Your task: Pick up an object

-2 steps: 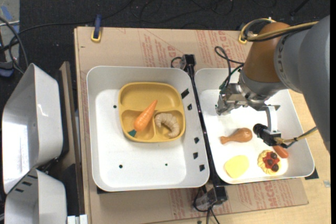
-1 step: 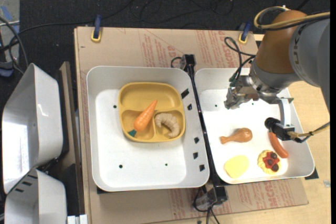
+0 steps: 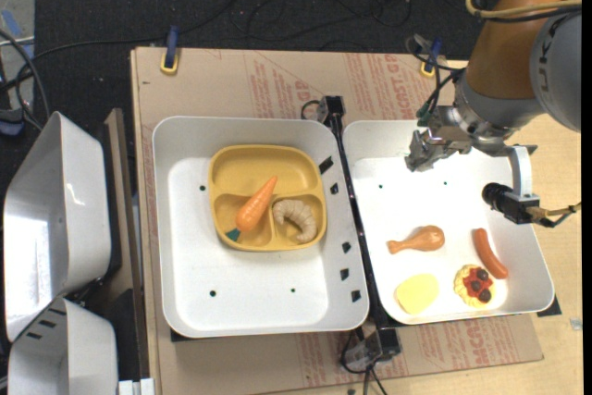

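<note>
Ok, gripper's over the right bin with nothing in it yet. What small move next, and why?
Probably shift the gripper toward the near side of the right bin, to sit above the drumstick. The gripper hangs over bare floor at the bin's far end, while the drumstick is the closest item and lies apart from the sausage, the yellow piece and the small pizza.

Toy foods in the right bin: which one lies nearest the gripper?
The chicken drumstick: it lies directly below the gripper, closer than the sausage, yellow slice or pizza.
</note>
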`<state>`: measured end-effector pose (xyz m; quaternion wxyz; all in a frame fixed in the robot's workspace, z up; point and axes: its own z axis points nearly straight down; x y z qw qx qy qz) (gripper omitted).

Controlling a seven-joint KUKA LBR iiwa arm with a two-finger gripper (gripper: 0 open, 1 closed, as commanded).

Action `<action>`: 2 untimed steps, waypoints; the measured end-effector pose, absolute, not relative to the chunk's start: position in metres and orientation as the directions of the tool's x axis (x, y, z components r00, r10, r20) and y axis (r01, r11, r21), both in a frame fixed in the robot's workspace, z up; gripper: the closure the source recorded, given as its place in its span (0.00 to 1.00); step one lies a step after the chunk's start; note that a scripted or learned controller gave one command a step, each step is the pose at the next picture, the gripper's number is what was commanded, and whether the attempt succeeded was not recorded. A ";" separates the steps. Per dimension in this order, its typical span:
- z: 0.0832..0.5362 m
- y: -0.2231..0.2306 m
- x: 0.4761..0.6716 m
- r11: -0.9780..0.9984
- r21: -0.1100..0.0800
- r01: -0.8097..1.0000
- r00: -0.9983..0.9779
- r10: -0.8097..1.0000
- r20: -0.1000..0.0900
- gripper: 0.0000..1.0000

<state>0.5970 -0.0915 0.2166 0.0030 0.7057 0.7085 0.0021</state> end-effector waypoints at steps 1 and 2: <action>0.244 -0.091 0.598 0.003 0.004 1.000 -0.003 1.000 -0.001 1.00; 0.249 -0.034 0.603 0.009 0.002 1.000 -0.009 1.000 0.001 1.00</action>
